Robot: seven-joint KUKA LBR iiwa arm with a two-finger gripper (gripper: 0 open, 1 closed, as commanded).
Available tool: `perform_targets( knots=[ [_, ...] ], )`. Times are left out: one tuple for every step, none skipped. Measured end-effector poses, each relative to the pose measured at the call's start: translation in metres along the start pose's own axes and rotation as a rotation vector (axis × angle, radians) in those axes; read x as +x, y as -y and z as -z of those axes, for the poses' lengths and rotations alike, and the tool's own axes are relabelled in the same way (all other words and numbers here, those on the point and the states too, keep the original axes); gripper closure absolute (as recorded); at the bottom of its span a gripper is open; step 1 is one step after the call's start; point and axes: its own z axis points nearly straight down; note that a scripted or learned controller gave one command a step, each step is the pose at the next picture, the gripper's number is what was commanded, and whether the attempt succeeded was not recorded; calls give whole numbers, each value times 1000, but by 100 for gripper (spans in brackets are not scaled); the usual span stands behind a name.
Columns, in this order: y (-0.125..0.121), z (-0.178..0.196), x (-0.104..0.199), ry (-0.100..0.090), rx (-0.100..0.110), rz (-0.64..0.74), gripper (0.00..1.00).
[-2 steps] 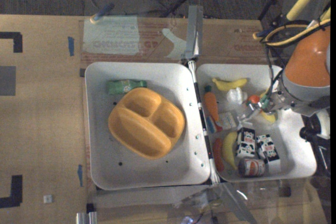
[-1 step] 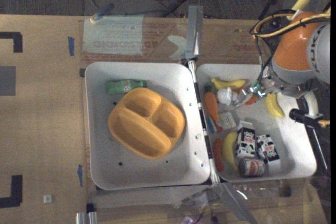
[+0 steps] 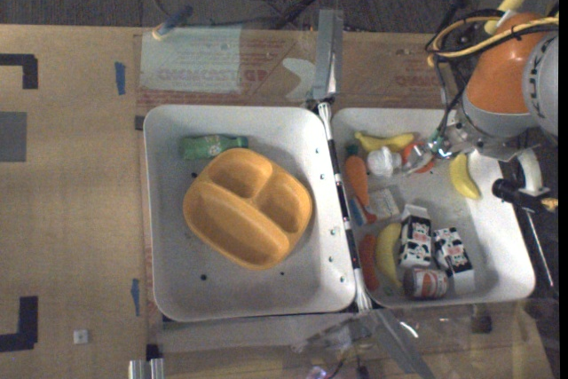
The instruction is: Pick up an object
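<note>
Cardboard-topped worktop [image 3: 71, 191], two white bins: yellow divided tray [image 3: 248, 206] left, toy food crowding right bin [image 3: 497, 235]. Hand [image 3: 437, 146] low by banana [image 3: 463, 176] and carrot [image 3: 357, 180]; opening impossible to tell. Risk: clutter deflecting the grasp, closing on nothing.

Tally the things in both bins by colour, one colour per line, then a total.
Yellow or orange-yellow: 4, divided plate, three bananas
Orange: 2, carrots
Green: 1, packet
Black-and-white: 2, cartons
Can: 1
Total: 10, small bits uncounted
</note>
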Motion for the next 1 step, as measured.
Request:
perform_targets(
  knots=[
    [-57, 91, 45, -4, 4, 52, 100]
  ],
)
